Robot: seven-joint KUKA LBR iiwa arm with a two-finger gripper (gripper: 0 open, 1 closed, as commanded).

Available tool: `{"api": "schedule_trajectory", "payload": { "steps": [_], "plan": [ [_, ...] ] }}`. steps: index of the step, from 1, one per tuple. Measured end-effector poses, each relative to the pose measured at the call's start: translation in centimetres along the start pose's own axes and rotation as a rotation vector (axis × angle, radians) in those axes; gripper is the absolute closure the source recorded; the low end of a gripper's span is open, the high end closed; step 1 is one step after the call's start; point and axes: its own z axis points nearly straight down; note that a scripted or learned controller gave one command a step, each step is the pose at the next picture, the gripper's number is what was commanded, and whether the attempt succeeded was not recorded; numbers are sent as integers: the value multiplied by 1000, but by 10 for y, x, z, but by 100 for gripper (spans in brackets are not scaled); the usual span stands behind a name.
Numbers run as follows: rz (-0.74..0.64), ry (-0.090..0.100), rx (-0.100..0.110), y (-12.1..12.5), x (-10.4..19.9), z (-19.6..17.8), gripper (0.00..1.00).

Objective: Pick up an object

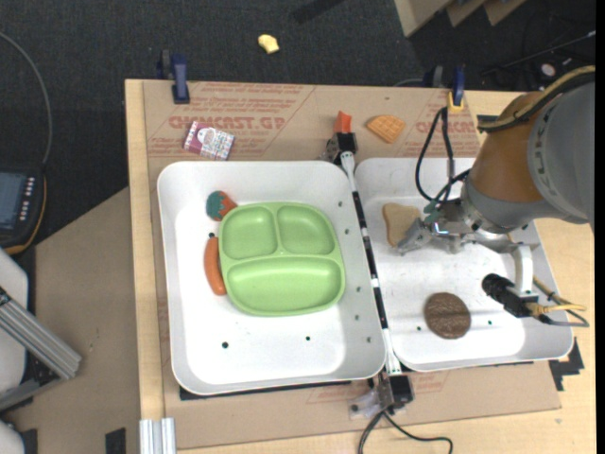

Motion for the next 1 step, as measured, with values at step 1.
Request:
{"api": "schedule_trajectory", "payload": {
  "steps": [1],
  "plan": [
    [3,3,7,-76,8,0,0]
  ]
}}
